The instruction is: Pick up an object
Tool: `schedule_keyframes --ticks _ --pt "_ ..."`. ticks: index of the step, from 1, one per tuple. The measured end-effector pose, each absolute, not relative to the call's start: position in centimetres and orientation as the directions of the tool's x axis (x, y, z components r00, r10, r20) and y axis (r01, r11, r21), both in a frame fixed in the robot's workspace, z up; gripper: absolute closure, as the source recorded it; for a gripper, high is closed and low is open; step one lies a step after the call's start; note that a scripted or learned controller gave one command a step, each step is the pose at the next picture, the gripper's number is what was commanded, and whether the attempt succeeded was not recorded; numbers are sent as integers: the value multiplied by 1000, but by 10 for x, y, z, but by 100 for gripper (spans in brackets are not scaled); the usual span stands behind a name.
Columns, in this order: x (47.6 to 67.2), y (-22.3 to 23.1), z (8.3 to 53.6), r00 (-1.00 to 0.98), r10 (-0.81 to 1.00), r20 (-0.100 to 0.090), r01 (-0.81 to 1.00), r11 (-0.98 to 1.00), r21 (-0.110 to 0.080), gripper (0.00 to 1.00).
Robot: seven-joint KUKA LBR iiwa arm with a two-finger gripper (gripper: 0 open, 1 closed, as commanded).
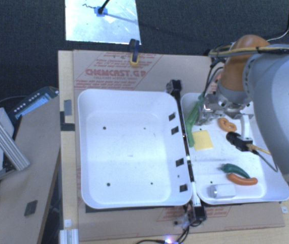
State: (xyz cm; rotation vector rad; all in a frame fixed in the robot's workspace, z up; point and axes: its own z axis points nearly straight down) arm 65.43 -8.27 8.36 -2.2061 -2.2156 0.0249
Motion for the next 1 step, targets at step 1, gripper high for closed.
schedule_keyframes --ticks 1 --pt "661 22 191 -13 1000 3 1000 13 10 100"
